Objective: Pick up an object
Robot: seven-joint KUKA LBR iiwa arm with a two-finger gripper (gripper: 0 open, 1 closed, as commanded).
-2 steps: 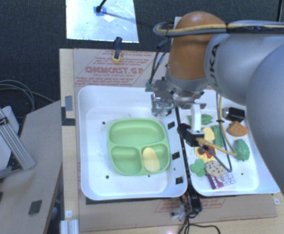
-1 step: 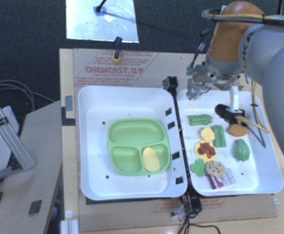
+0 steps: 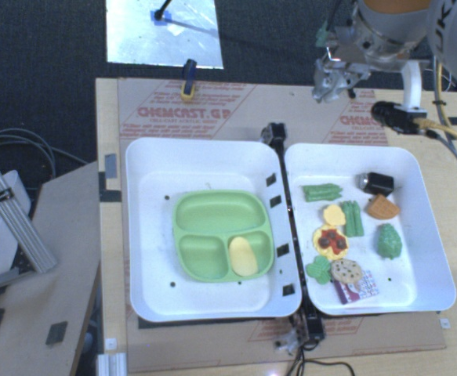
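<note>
**Arm up behind bins, toys untouched**

Nearest the camera: cookie (image 3: 346, 270) and card (image 3: 360, 285) at right bin (image 3: 430, 210) front. Gripper (image 3: 331, 89) hangs beyond the bins' far edge; finger spread unreadable, nothing seen held. Right bin: about ten toys clustered, bare floor at far corner. Left bin (image 3: 146, 210): one green tray (image 3: 212, 218), one yellow piece (image 3: 243, 255) inside.

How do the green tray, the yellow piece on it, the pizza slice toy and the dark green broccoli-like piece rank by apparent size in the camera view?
1. green tray
2. yellow piece
3. broccoli-like piece and pizza slice toy: too alike to rank.
</note>
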